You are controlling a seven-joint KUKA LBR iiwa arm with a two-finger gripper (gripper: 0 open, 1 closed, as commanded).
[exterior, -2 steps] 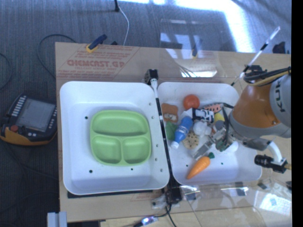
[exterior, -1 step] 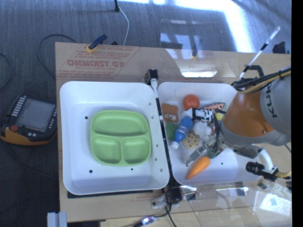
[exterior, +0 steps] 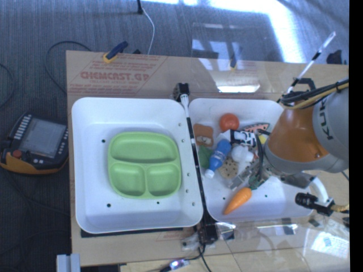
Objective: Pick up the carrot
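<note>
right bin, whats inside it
Inside the right bin: a carrot near the front, a blue bottle, an orange ball, a brown card and small clutter. The arm covers the bin's right part.

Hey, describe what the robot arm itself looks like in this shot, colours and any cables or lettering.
The arm is rounded and bulky, grey, with a wide orange band above the wrist. Dark lettering shows on the grey shell near the frame's right side, cut off by the edge. Black and yellow cables run along its top. The pincer is small, dark metal, too blurred for detail.
</note>
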